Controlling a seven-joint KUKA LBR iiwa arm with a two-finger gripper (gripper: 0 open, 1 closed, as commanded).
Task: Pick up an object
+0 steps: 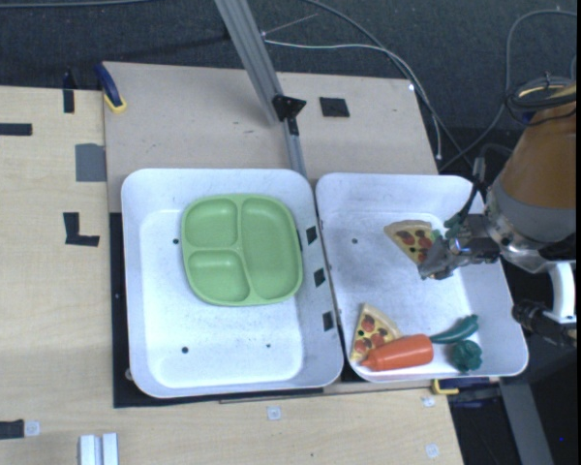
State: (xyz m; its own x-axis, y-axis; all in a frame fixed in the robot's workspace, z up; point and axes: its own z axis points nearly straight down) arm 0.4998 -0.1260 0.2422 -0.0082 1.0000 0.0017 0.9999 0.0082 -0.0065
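The arm [537, 177] reaches in low over the right-hand bin [368, 201], and its claw [438, 260] sits just above the bin floor toward that bin's far right side. From here I cannot tell whether the claw is spread or pressed together; it is a dark, blurred lump at the end of the wrist.

Right against the claw, on its left and a touch farther back, lies a toy pizza slice [410, 236]. The slice's near edge looks to touch the claw, but I cannot make out anything actually pinched.

Nearer to me than the claw, at the front of the same bin, are three more toys: a second pizza slice [371, 328] to the claw's left, an orange carrot [400, 353] lying flat just beside that slice, and a dark green vegetable [462, 342] almost straight in front of the claw, by the bin's front right corner.

Well to the claw's left, in the other bin [145, 260], a green divided plate [241, 250] lies flat. Both bins rest on the desk [194, 114].
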